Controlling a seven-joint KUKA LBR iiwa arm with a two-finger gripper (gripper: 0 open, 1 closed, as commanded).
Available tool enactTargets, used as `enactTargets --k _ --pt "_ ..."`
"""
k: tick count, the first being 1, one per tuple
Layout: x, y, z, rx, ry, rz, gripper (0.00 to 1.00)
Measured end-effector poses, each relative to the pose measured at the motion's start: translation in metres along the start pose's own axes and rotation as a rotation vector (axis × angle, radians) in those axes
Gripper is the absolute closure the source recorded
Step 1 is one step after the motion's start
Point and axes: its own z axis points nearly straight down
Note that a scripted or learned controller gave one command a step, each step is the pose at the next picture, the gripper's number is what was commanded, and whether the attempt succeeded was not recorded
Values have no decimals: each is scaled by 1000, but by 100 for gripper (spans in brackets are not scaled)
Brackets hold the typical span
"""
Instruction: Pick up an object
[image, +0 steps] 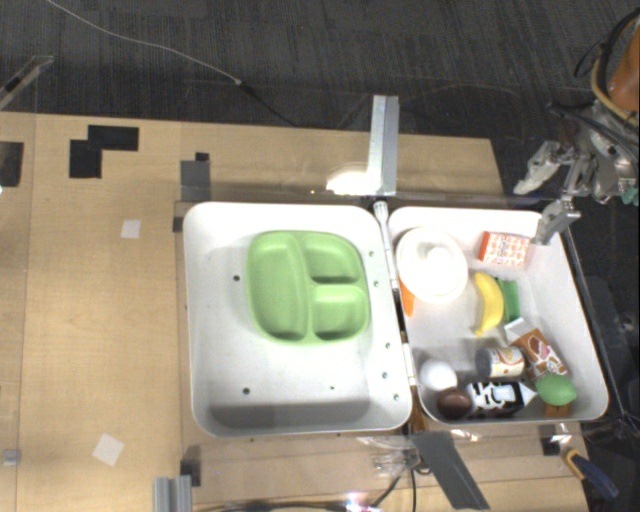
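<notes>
Fingers (548, 190) hung spread apart with nothing between them, over the right bin's (592, 330) far right corner, as you looked down. You saw the red-and-white carton (503, 250) lying just beside them, the banana (488, 300) nearer.

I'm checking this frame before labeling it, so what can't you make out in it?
- Gripper, camera view: small, blurred; finger state unclear.
- Arm: cut off by the frame's right edge.
- Dark items in the right bin's near corner: crowded and overlapping, identities unclear.
- Orange item: mostly hidden beneath the white lid.
</notes>
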Motion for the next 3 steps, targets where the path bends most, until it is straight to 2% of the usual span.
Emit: enactTargets --k 1,2,3 --pt "103 14 101 -2 8 18 0" --pt "113 34 183 2 -7 18 0" --pt "111 36 172 2 -12 9 100"
